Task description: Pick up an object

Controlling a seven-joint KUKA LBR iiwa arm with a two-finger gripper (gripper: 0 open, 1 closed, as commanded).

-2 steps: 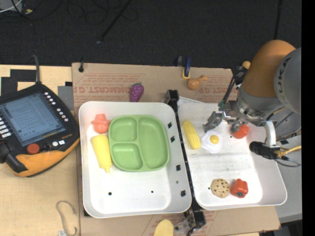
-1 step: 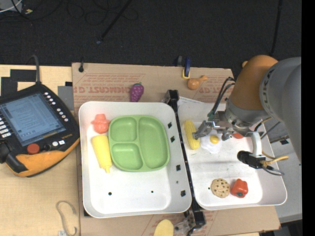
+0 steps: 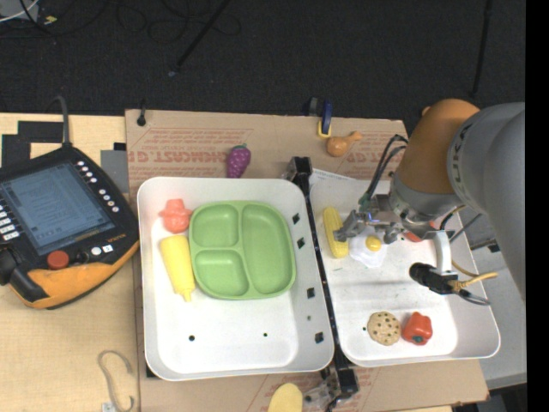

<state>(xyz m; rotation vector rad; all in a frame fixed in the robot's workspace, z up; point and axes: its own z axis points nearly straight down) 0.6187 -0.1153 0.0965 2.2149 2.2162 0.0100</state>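
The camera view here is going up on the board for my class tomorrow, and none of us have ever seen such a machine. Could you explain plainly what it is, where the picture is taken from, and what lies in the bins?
The picture is taken from one fixed camera above the bench, looking down at a slant. The big grey and orange shape at the right is a robot arm; its gripper, a two-finger claw, is low over the right bin. I cannot tell whether it holds anything.

The right bin holds a corn cob, a fried egg, a cookie and a red pepper. The left bin holds a green divided plate, a yellow bottle and a pink toy. The screen device at the left is a control tablet.
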